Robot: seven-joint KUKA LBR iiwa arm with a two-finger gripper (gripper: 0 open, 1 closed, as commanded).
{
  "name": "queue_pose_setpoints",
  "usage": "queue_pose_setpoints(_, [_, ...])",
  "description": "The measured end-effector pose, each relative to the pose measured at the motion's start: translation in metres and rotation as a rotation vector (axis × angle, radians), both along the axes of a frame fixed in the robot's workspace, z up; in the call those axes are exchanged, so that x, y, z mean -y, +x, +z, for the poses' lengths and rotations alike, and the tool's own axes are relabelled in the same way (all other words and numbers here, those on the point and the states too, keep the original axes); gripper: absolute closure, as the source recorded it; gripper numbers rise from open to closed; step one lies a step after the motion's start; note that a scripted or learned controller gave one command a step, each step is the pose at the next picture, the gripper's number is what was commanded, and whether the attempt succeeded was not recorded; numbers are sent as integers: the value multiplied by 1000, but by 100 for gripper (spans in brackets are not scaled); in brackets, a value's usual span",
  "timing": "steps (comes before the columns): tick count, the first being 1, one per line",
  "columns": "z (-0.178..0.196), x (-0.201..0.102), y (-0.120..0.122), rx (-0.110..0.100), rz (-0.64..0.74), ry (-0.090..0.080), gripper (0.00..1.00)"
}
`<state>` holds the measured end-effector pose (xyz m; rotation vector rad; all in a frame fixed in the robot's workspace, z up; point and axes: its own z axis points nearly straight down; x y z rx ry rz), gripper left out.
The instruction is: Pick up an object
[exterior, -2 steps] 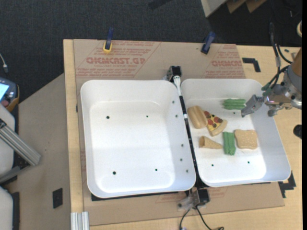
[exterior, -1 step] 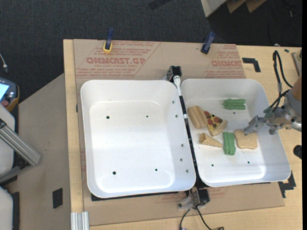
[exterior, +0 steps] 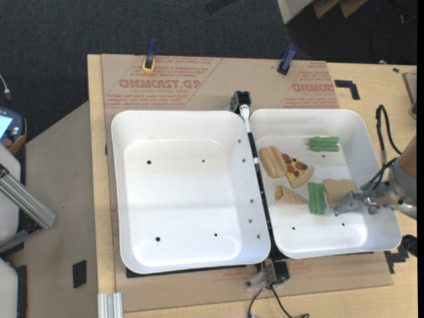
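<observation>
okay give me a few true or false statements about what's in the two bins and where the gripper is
1. All the toy food lies in the right bin. True.
2. The pizza slice sits in the left bin. False: it is in the right bin.
3. Two green pieces are there, one near the far side, one nearer the middle. True.
4. The gripper hangs over the left bin. False: it is over the right bin, by the tan piece.

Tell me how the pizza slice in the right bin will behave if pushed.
The pizza slice lies flat, so it would probably slide, not roll. It looks like a rigid toy, likely light. It touches the tan piece, which may shift too.
</observation>
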<state>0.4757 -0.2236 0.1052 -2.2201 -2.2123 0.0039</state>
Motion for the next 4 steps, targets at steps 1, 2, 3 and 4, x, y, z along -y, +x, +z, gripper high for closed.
queue_pose_setpoints(1, [-21, -15, 27, 9, 6, -4, 0])
queue_pose_setpoints(2, [-20, -57, 79, 12, 9, -5, 0])
queue_pose_setpoints(3, [-20, 0, 53, 7, 3, 4, 0])
queue_pose_setpoints(4, [-21, -5, 138, 10, 10, 2, 0])
